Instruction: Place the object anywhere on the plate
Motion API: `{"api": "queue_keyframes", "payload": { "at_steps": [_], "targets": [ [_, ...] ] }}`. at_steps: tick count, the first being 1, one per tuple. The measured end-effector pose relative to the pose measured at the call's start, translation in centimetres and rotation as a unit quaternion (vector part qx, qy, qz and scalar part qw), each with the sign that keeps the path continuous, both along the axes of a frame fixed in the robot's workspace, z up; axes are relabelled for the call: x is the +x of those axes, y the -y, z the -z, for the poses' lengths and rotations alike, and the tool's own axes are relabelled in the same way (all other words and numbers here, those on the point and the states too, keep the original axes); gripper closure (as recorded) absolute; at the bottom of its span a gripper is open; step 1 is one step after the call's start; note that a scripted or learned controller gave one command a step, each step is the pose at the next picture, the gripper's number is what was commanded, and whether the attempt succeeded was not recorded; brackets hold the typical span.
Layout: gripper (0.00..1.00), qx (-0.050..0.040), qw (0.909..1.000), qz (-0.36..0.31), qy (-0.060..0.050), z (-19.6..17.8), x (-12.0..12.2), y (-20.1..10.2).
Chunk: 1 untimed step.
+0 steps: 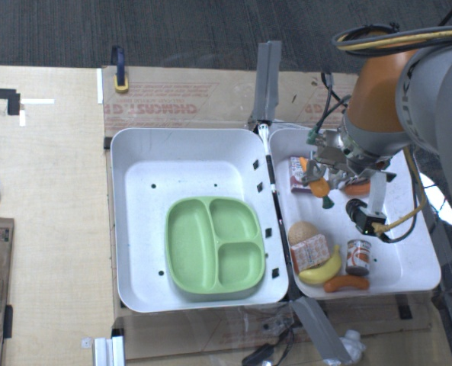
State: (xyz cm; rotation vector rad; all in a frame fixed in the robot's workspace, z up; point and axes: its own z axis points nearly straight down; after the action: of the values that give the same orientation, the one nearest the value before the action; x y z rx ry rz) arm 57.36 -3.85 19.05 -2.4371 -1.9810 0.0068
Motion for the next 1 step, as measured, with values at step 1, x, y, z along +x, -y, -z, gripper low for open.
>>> {"api": "queue_keyframes", "payload": {
  "at_steps": [1],
  "targets": [
    [1.00, 0.0011, 0.9927, -0.120, -0.001, -0.01, -3.31, -6.31]
  ]
}}
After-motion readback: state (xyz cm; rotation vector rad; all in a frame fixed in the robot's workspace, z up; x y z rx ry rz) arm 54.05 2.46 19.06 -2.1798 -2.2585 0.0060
